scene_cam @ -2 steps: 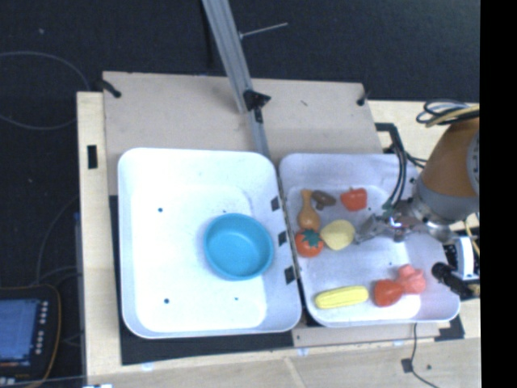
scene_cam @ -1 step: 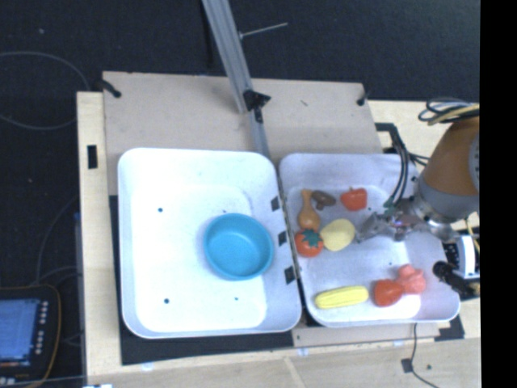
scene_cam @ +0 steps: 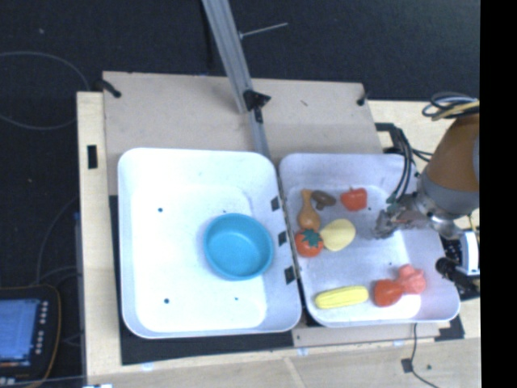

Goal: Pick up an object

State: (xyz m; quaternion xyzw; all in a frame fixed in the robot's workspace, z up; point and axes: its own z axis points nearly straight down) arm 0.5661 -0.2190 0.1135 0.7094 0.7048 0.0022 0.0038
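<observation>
The right bin [scene_cam: 355,172] holds several toy foods: a red pepper [scene_cam: 354,199], a tan gourd with a brown piece [scene_cam: 310,206], a yellow lemon [scene_cam: 338,234], a small tomato [scene_cam: 308,243], a yellow corn cob [scene_cam: 341,297] and a red and pink piece [scene_cam: 399,285]. My gripper [scene_cam: 391,219] hangs low over the right part of this bin, right of the pepper and lemon, with nothing seen between its fingers. The grey arm with its orange band [scene_cam: 452,164] comes in from the right.
The left bin [scene_cam: 161,176] holds a blue bowl [scene_cam: 237,246]. A grey metal pole [scene_cam: 234,55] slants up from between the bins. Cables [scene_cam: 404,148] run along the right bin's far corner.
</observation>
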